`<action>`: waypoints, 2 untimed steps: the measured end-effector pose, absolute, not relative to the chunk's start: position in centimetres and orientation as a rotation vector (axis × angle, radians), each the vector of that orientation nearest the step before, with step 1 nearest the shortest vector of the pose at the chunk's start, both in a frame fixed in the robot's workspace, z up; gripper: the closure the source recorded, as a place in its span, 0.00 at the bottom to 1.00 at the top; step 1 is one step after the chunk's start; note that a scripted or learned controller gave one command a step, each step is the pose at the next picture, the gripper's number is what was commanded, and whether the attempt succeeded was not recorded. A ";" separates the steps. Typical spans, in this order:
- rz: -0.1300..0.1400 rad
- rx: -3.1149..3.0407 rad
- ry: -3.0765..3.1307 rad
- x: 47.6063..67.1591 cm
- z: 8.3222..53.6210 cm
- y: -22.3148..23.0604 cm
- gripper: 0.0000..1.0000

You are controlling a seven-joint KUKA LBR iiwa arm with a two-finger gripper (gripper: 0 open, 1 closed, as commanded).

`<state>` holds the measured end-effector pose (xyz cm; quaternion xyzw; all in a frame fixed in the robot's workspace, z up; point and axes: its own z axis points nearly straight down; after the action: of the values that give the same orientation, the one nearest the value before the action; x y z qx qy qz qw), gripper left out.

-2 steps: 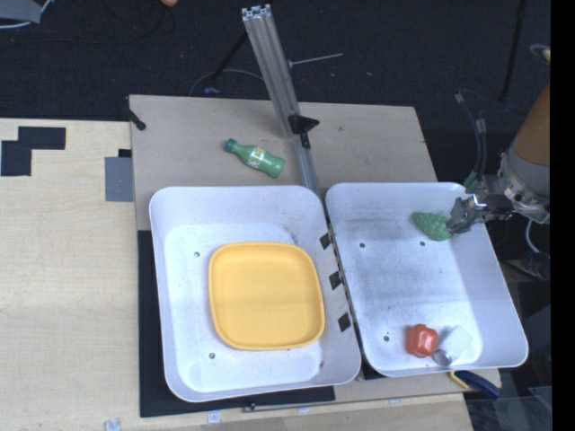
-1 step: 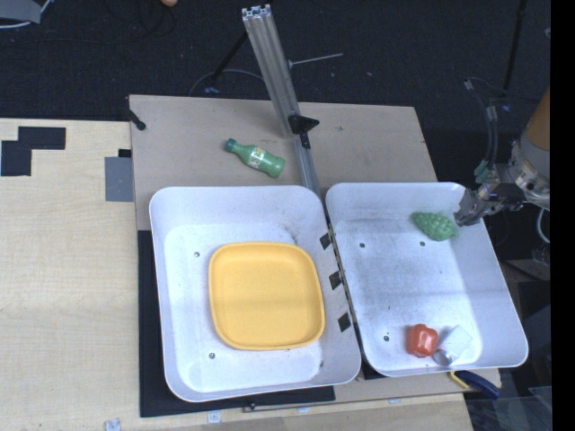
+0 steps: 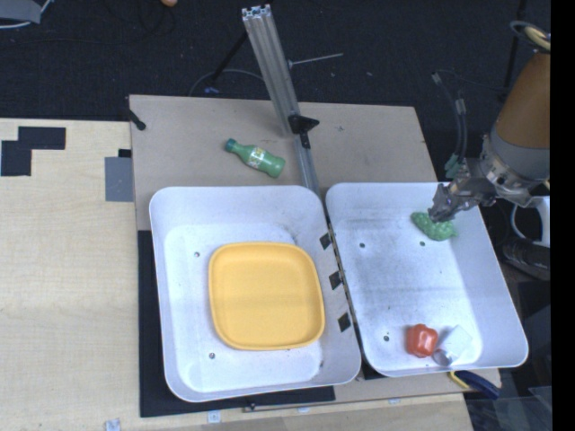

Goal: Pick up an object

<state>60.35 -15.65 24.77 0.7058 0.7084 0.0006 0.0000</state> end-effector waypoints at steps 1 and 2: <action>0.002 2.217 2.227 61.0 25.0 -9.6 1.00; 0.001 2.218 2.226 61.2 25.4 -4.5 1.00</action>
<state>61.19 -4.49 25.37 0.7058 0.7084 0.0004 -0.0003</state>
